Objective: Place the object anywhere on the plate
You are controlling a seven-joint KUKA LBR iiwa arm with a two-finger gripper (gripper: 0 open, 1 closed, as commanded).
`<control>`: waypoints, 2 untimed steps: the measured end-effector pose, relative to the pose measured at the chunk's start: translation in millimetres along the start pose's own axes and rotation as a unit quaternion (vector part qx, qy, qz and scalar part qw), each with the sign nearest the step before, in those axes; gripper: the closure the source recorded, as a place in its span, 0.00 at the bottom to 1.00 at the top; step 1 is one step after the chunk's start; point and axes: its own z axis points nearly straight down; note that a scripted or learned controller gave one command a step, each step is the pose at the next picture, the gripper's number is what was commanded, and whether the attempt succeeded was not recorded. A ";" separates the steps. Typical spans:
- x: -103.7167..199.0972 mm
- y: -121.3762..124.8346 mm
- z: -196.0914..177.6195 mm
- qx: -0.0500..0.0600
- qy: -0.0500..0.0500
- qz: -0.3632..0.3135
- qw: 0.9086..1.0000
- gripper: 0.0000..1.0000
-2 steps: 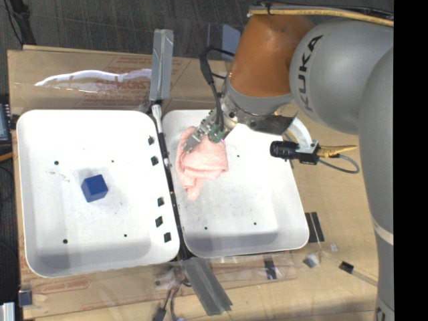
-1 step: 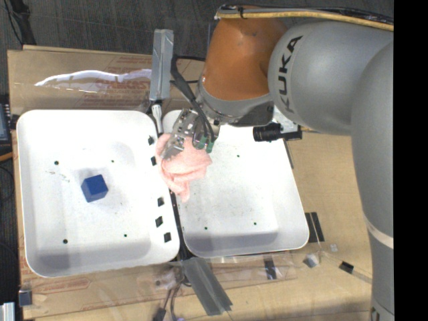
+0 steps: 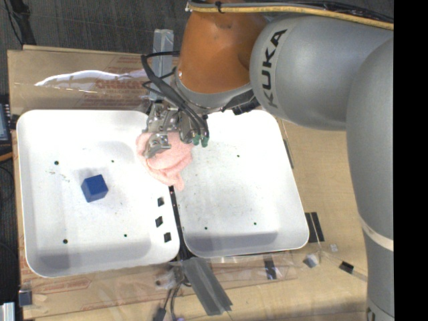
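Observation:
A small blue cube [image 3: 94,187] lies on the floor of the left bin [image 3: 40,139], left of its middle. A pink, irregularly shaped thing [image 3: 170,164] sits at the seam between the two bins, at the left bin's upper right. My gripper [image 3: 159,139] hangs directly over the pink thing's upper part and hides some of it. Whether it touches or holds the pink thing I cannot tell. The cube is well to the gripper's lower left, apart from it.
The right bin [image 3: 267,199] has a speckled white floor. The arm's orange band [image 3: 217,42] and grey body cover the upper right. Black tabs [image 3: 160,211] mark the divider between the bins. Cardboard [image 3: 80,79] borders the bins at the back.

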 end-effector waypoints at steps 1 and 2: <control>-3.7 52.0 4.7 0.000 0.000 -0.003 1.000 1.00; -4.0 51.7 4.3 0.000 0.000 -0.003 1.000 0.00</control>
